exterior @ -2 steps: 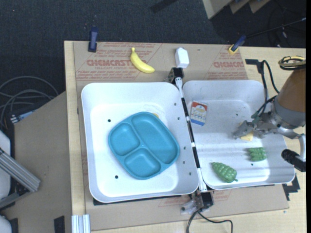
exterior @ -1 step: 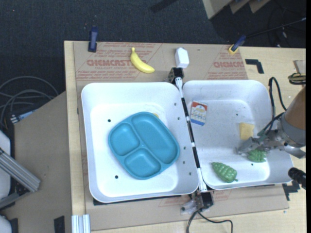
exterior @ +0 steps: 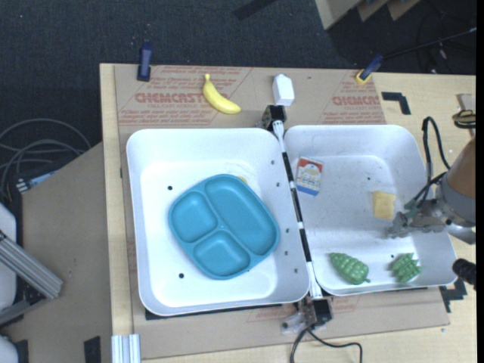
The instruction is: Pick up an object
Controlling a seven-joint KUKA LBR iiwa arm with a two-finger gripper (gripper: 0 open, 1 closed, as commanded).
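The gripper (exterior: 398, 226) sits low in the right bin (exterior: 355, 146), reaching in over its right wall. From where I stand its tip is a small grey tangle, and I cannot tell how it is set.

Just up and left of the tip lies a yellow block (exterior: 384, 204), near enough that it may be touching, though I can't make out contact. Nothing looks lifted. Below the tip, near the front wall, is a green toy (exterior: 405, 268); a second green toy (exterior: 348, 268) lies farther left along the same wall. Well off to the left, by the divider, is a small card (exterior: 308, 176). Beyond that, in the left bin (exterior: 151, 203), rests a blue tray (exterior: 221, 225), and a banana (exterior: 219, 97) lies out on the board behind both bins.

The block seems the likeliest target, and it hasn't been taken yet. The risk I see is that the tip sits beside the block, not over it, so a close here could catch one edge and nudge it away across the slick floor. The green toy is knobbly and close to the wall, so a try there could pinch plastic or slip off.
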